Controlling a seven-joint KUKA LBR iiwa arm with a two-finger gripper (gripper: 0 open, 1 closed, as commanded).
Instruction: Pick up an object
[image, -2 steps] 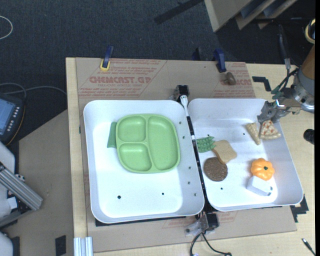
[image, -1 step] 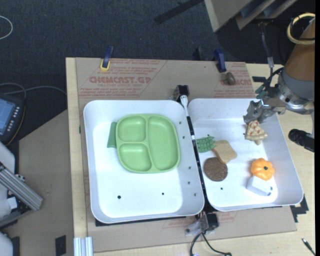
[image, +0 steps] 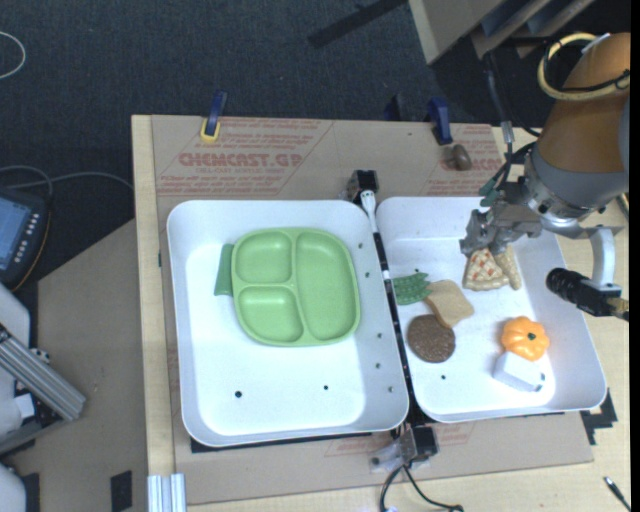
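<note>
Gripper (image: 487, 238) positioned low over the right bin (image: 440, 222), directly above the pizza slice (image: 489, 270); fingertips at or just above the slice's upper edge, contact not determinable. Grip state cannot be told. Nearby in the same bin: bread slice (image: 450, 301), green leaf piece (image: 410, 289), brown round patty (image: 432, 339), orange pepper (image: 524, 338), white block (image: 518, 373). Left bin (image: 200, 300): green divided plate (image: 296, 286).
</note>
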